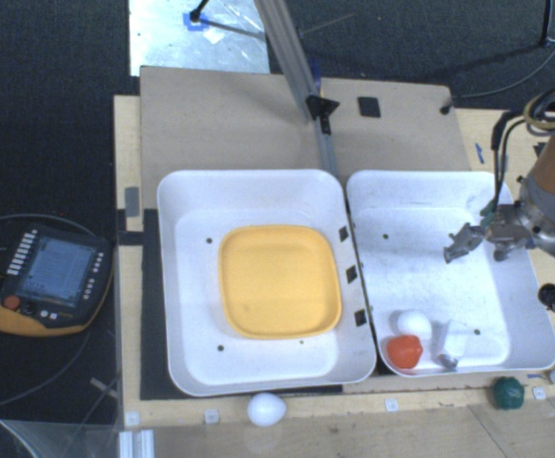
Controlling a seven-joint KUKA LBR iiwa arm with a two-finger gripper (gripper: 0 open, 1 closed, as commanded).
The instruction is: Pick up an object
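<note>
Gripper sits over the right bin, toward its right wall, dark fingers pointing left; cannot tell whether they are spread or pressed together. Nothing visible between them. Arm comes in from the right edge, grey, cables looped above the wrist.

No readable writing or brand marks on anything; the pendant's screen is too blurred to read.

Objects in the right bin lie at its near edge, well apart from the gripper, nearer and slightly left of it: white ball, red ball touching it on the near side, grey-white piece just right of both.

Left bin holds a yellow tray, centred.

Outside the bins: white egg-shaped object on the bench near the left bin's near rim; dark green ball off the right bin's near right corner. Teach pendant on the floor, far left.
</note>
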